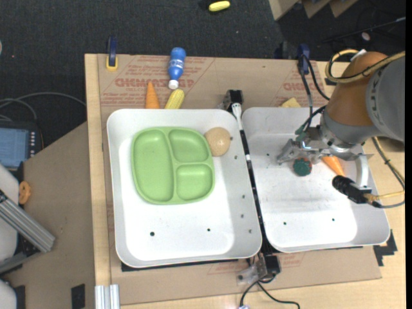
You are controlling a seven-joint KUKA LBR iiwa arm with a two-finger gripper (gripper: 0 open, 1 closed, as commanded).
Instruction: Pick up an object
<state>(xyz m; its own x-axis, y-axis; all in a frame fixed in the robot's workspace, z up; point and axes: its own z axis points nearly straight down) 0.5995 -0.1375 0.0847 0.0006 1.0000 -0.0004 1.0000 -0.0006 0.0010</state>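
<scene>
In the right bin (309, 230), my gripper (303, 155) hangs low over the bin's far middle with its metal fingers spread open. A small dark green round object (301, 167) lies on the bin floor just at the near side of the fingertips; I cannot see it gripped. An orange carrot-like piece (333, 165) lies just to the right of it, partly under the wrist.
The left bin (167, 237) holds a green divided plate (172, 165) and a tan ball (218, 140) at its far right corner. Behind the bins on the bench lie a blue-capped bottle (176, 66), an orange piece (151, 97) and a yellow piece (174, 98).
</scene>
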